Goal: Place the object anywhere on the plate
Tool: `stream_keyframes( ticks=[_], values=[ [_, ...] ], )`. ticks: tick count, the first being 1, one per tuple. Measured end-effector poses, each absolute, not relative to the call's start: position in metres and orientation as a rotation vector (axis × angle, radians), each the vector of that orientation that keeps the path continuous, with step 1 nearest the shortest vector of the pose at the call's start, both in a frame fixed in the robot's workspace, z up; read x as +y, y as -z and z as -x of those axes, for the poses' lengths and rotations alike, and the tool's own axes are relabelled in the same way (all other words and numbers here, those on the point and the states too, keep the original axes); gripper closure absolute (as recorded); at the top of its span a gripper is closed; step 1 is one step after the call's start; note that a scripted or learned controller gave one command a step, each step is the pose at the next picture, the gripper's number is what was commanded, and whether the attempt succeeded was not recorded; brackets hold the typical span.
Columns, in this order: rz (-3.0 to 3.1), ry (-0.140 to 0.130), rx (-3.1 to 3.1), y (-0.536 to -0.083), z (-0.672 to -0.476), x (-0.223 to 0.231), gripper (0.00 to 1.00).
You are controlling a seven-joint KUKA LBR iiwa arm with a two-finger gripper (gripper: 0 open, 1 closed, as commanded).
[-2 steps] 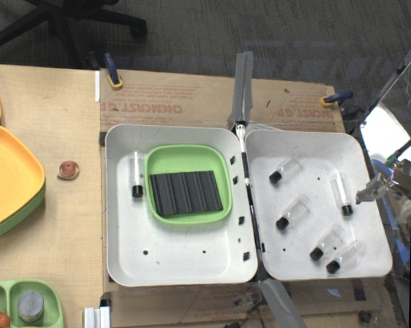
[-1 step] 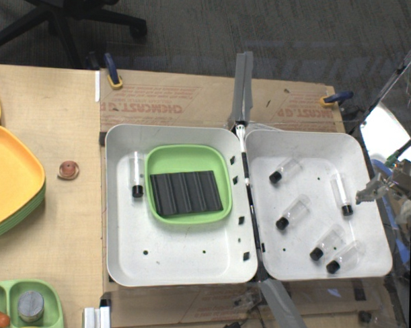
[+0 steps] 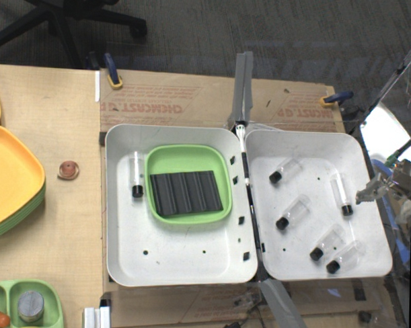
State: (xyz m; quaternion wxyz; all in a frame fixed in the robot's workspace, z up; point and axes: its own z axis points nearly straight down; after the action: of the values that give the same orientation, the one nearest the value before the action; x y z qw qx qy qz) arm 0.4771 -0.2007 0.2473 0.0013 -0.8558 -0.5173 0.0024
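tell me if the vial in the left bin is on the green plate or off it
Off it. The vial lies on the left bin's white floor, beside the green plate's left rim.

The scene was evenly and fairly brightly lit from overhead, with a soft, diffuse light. Shadows were faint and short: a thin one lay under the rim of the green plate [image 3: 222, 160], and dim ones beside the clear vials in the right bin [image 3: 303, 257]. The white bins ran close to overexposed, and the left bin [image 3: 182, 260] showed little surface detail. A bright glare patch [image 3: 383, 129] burned out at the right edge. The picture was somewhat soft and grainy; the carpet floor [image 3: 297, 35] at the top looked darker and noisy.
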Motion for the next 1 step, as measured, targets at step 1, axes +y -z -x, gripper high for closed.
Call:
stream_keyframes(
  ticks=[1],
  values=[
    [2.686, -0.008, -1.624, -0.2473, -0.4771, -0.2007, 0.00]
  ],
)
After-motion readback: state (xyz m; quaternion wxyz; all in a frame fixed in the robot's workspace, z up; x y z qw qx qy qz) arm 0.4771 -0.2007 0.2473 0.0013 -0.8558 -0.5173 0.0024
